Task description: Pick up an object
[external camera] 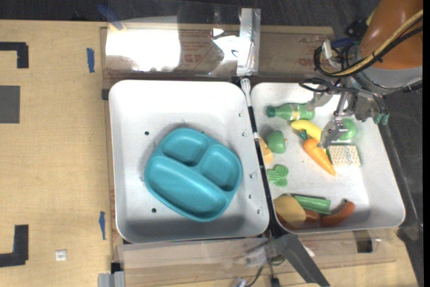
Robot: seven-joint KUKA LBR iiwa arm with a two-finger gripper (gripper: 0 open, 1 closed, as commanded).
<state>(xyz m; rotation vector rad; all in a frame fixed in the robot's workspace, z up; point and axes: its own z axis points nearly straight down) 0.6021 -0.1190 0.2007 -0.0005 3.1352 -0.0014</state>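
Note:
The right bin [386, 165] holds several toy foods. A green bottle [289, 111] and a yellow banana [306, 128] lie at its far side. An orange carrot [320, 155] lies beside a pale waffle square [345, 156]. Near the front lie a tan potato [289, 210], a green cucumber [311, 201] and a red-orange sausage [336, 213]. My gripper [336, 131] hangs low over the right bin, just above the carrot's top end and the waffle square. Nothing shows held in it.
A teal divided plate [193, 173] lies in the left bin [134, 111]. By the divider in the right bin sit a green round piece [275, 142] and a small green leafy piece [278, 174]. Cables [342, 60] trail from the wrist above the bin's far right corner.

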